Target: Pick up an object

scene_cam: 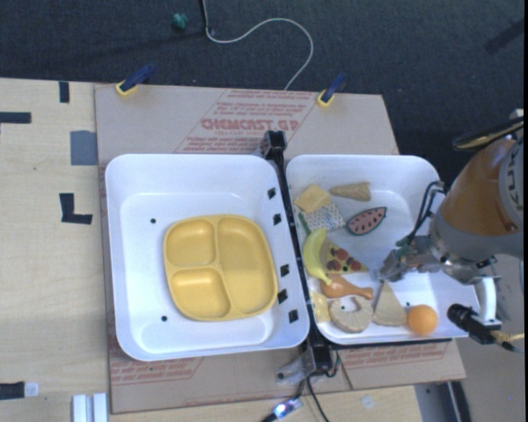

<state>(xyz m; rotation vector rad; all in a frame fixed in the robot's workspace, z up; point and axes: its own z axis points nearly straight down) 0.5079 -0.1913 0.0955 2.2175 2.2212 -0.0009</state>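
The right bin (396, 170) holds several toy foods: a yellow cheese block (313, 198), a tan wedge (351, 191), a watermelon slice (366, 221), a banana (314, 254), a pizza piece (341, 259), a bread slice (349, 316), a sandwich wedge (388, 309) and an orange ball (421, 320). My gripper (392, 267) hangs low over the bin's right half, just above the sandwich wedge and to the right of the pizza piece. Nothing shows between its fingers.
The left bin (132, 183) holds a yellow divided plate (218, 266). A black divider clip (274, 142) sits between the bins. Cardboard (246, 121) lies under both bins, and a white cable (273, 26) runs behind. The arm (480, 196) fills the right side.
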